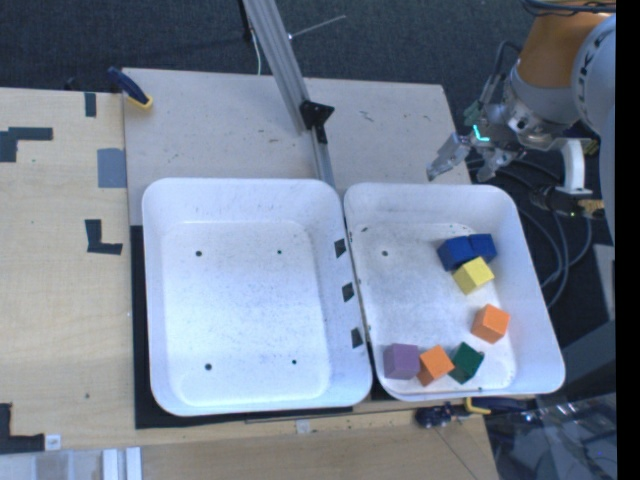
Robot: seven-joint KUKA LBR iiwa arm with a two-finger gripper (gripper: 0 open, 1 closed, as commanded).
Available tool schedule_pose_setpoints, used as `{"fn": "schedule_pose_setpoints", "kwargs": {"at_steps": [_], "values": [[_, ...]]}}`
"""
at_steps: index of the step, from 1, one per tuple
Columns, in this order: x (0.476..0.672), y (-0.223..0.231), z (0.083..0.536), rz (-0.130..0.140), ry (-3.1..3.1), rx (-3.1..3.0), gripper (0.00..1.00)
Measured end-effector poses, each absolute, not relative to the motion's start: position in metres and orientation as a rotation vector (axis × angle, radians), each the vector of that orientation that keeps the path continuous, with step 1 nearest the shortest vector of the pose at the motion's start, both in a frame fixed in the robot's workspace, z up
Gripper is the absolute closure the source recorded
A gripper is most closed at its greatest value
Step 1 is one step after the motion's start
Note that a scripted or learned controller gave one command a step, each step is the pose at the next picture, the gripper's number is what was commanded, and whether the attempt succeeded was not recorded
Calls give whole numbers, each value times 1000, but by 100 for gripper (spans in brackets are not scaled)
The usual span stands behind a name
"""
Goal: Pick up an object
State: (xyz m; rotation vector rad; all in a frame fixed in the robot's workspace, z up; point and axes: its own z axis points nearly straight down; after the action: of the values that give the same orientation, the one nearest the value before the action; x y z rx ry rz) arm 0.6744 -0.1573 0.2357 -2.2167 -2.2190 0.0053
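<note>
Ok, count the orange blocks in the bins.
2, both in the right bin: one orange block near its right wall, below the yellow block; another orange block at the front, between the purple block and green block. None looks hidden.

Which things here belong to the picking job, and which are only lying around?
For the job:
- hand
- blue block
- yellow block
- two orange blocks
- purple block
- green block
- right bin holding them

Lying about:
- left bin
- metal rail
- clamp on the board's far corner
</note>
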Motion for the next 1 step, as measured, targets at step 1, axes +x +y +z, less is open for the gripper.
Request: {"fn": "schedule_pose_setpoints", "kwargs": {"at_steps": [1], "values": [[675,-157,239,3,-2224,-2219,0]]}}
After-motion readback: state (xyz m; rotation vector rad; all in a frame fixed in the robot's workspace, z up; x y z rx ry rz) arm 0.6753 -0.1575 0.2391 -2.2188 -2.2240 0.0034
